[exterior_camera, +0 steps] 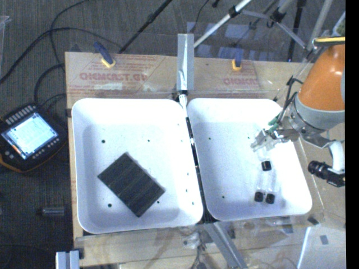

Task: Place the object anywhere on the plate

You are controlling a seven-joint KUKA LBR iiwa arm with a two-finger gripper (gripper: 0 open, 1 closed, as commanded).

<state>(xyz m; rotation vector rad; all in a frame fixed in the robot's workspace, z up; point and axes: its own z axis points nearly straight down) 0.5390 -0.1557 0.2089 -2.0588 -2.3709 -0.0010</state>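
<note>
Dark, ribbed, rectangular plate (132,184), just one, lies in one of two white bins (84,150); right of it hangs one claw (264,197), grip impossible to tell.

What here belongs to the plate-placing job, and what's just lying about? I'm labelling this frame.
Job:
dark ribbed plate, left bin
gripper, over right bin

Lying about:
teach pendant
yellow clamps
cables
tripod legs
</note>
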